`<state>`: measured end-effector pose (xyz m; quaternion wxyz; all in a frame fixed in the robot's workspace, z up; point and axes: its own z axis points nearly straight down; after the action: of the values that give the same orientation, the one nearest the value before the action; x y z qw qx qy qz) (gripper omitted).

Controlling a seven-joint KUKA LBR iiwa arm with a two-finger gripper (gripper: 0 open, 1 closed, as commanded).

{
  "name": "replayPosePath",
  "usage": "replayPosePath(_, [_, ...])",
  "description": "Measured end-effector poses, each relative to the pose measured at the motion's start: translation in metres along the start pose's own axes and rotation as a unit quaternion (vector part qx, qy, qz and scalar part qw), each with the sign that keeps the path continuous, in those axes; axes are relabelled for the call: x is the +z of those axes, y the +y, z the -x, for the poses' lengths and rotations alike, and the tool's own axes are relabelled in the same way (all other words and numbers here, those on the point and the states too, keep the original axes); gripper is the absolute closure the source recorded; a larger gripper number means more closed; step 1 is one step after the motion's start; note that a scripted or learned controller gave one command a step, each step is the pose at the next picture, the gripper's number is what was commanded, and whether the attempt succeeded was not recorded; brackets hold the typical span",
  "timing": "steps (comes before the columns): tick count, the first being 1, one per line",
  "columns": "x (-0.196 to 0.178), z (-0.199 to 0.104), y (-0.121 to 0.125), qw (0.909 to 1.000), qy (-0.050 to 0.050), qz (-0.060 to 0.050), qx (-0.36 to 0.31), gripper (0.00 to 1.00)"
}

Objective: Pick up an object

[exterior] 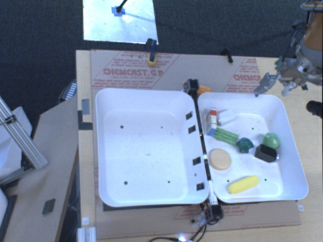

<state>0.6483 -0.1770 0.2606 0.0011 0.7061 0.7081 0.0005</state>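
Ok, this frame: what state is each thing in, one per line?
gripper: open, above the right bin's far rim, holding nothing
yellow corn: lying flat in right bin
tan disc: flat
black block: tilted
green bar: lying flat
red-white tube: lying flat

Dark blue-grey carpet covers the floor far left of the gripper. A shiny metal sheet lies on it, up and left. The tan bench spreads below-left, with an aluminium rail beyond its far left edge.
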Motion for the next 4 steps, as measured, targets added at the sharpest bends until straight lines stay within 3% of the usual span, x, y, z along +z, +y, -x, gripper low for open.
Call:
replayPosePath(1, [-0.011, 0.000, 0.001, 1.0000, 0.000, 0.002, -0.002, 1.00])
replayPosePath(2, [-0.119, -0.008, 0.023, 1.0000, -0.002, 0.007, -0.002, 1.00])
replayPosePath(3, [-0.058, 0.032, 0.019, 1.0000, 0.000, -0.002, 0.002, 1.00])
replayPosePath(4, [0.032, 0.006, -0.049, 1.0000, 0.003, -0.007, 0.002, 1.00])
